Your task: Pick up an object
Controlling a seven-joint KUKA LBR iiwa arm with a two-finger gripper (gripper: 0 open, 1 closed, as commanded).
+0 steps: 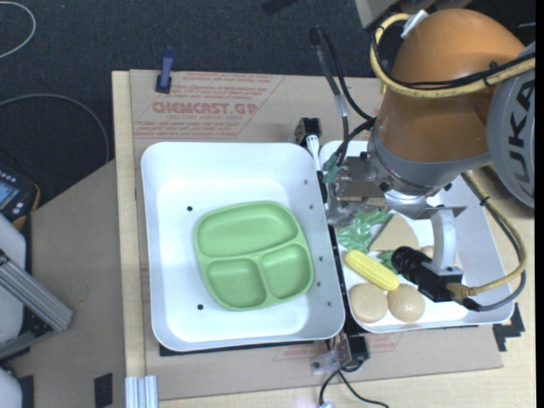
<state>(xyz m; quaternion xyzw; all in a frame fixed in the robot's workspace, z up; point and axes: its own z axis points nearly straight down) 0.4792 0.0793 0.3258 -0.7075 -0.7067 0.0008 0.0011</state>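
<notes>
- Grey metal under an orange band: one arm point(442, 83) reaches in from the right, and its gripper point(353, 201) hangs low over the left part of the right bin point(489, 253), close to the wall between the two bins.
- How far the gripper is open cannot be told, as the wrist hides it from above. Nothing is seen held in it.
- One green leafy piece point(364, 228) lies just below the gripper, very close to it. Whether they touch cannot be told.
- One yellow corn cob point(371, 270) lies at a slant just beyond the leafy piece, towards the near end of the bin.
- Two tan round pieces point(368, 303) sit side by side at the near end, the left one touching the cob.
- That makes four loose things in the right bin, any of which could be picked.
- Two white bins stand edge to edge. The left bin point(170, 228) holds one green plate point(252, 253), lying flat near its middle.
- The plate has three compartments, one long and two smaller, with nothing in them.
- One brown board point(127, 253) lies under both bins, and its far part bears red print reading "CHEMCAST G.P" over smaller lines too fine to read.
- One blue clip point(164, 70) sits on the board's far edge.
</notes>
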